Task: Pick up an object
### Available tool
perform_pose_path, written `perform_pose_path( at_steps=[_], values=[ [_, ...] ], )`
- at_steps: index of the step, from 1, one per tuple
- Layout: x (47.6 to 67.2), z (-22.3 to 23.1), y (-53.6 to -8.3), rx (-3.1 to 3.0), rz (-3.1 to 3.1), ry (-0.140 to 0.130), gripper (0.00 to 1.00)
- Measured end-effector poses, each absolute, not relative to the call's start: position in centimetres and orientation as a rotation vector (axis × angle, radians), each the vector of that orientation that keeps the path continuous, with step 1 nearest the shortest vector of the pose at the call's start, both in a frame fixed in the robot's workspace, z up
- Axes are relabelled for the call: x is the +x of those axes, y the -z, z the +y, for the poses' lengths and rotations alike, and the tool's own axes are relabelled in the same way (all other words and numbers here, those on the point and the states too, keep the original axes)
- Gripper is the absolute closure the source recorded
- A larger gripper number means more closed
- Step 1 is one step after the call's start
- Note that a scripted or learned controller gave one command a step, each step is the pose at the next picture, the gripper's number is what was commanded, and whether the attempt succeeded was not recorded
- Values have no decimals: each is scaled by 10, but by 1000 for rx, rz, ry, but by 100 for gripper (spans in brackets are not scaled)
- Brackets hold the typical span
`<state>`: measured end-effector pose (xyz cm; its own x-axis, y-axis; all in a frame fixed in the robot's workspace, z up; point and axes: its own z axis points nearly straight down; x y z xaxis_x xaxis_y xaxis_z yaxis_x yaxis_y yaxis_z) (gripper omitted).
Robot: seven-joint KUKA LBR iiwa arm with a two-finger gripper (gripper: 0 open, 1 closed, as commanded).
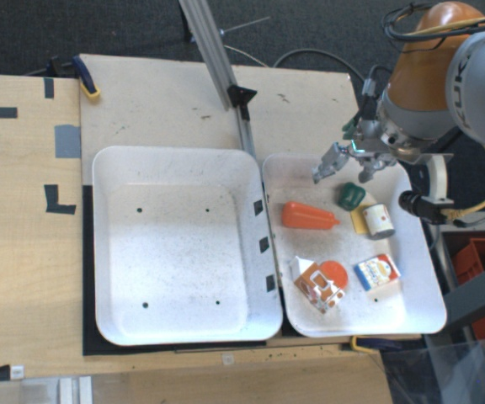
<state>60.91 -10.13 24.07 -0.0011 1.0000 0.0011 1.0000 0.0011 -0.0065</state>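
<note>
While seemingly holding nothing, spread-fingered gripper (344,165) over right bin's (419,310) bare far edge, near green object (350,196).

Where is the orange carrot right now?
The carrot lies in the right bin, near its left wall, with the small green thing up to its right and the pincer above it.
</note>
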Motion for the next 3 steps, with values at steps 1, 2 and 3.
perform_pose_path(
  at_steps=[1, 2, 3],
  values=[
    [610, -101, -244, -2218, -2223, -2, 0],
    [609, -93, -197, -2217, -2220, -7, 0],
    [609, -103, -139, -2217, -2219, -9, 0]
  ],
)
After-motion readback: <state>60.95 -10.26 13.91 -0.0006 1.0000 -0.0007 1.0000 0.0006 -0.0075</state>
